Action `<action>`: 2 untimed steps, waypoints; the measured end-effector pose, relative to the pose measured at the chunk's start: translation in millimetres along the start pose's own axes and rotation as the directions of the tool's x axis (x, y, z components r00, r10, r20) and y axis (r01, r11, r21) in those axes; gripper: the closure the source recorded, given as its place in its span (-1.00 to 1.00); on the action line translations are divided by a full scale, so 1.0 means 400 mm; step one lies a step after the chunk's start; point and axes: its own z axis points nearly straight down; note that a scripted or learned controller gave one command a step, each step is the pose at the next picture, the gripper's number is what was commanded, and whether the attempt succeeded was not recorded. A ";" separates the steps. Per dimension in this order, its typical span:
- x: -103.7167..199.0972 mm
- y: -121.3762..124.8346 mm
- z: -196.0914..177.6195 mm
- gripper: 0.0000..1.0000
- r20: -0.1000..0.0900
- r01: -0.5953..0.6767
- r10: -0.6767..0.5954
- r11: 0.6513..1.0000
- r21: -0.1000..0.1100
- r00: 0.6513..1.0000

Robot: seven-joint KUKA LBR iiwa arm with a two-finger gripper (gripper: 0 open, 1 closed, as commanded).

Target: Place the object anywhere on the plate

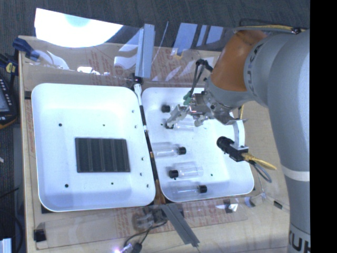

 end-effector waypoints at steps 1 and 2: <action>0.293 -0.007 -0.007 1.00 -0.002 -0.319 0.319 0.948 0.002 0.948; 0.441 0.049 -0.055 1.00 -0.001 -0.754 0.754 0.657 0.004 0.657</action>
